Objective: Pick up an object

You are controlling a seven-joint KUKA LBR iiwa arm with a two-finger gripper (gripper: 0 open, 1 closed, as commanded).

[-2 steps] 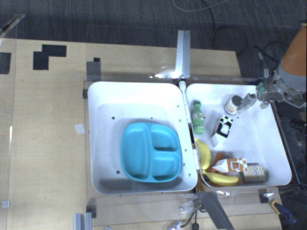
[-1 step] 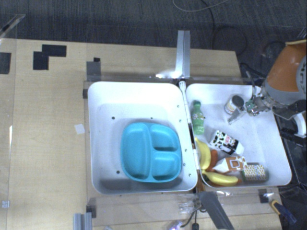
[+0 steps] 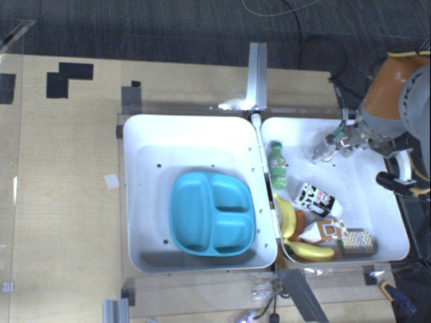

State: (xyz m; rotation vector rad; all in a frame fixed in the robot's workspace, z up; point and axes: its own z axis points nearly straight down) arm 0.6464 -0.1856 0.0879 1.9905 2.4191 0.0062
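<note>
Wooden bench (image 3: pixel 60 200), dark carpet (image 3: pixel 135 12) behind.

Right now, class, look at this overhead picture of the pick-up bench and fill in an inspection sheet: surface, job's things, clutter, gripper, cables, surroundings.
Surface: pale wooden bench bearing two shallow white bins, left bin and right bin, side by side.
Job's things: in the right bin, a green plastic bottle by the dividing wall, two yellow bananas, a black-and-white patterned box, an orange-and-white carton and a brown speckled packet.
Clutter: a blue sectioned plastic tray lies in the left bin.
Gripper: two-finger gripper over the right bin's far part, apart from the items; open or shut unclear.
Cables: a thin cable loops on the floor.
Surroundings: dark carpet; black tape marks on the bench.
</note>
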